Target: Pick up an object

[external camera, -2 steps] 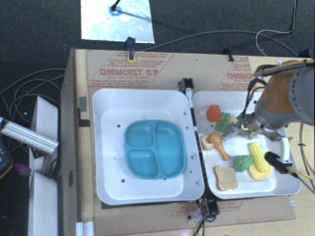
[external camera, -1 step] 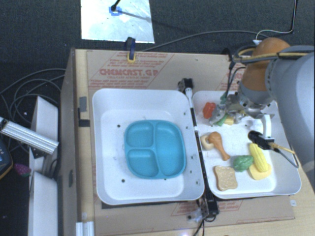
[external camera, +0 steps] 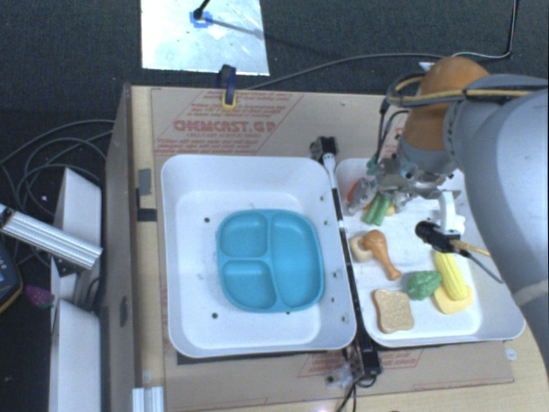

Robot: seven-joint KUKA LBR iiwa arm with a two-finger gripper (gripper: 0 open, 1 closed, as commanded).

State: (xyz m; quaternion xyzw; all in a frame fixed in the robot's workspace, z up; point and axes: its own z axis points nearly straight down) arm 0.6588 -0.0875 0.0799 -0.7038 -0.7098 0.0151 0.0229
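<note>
Grey arm's gripper (external camera: 383,197) hangs low in the right bin (external camera: 497,320), touching the toy carrot (external camera: 375,209); whether its fingers clasp it I cannot tell. Blue divided plate (external camera: 269,259) lies in the left bin (external camera: 193,316).

— What lies in the right bin (external camera: 506,320)?
— A chicken drumstick (external camera: 377,249), toast slice (external camera: 394,309), broccoli (external camera: 422,284) touching a corn cob (external camera: 452,281), and a green piece (external camera: 376,209) beside something orange (external camera: 354,190).

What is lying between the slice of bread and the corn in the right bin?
In the camera view, a green broccoli piece lies between the bread slice and the corn.
</note>
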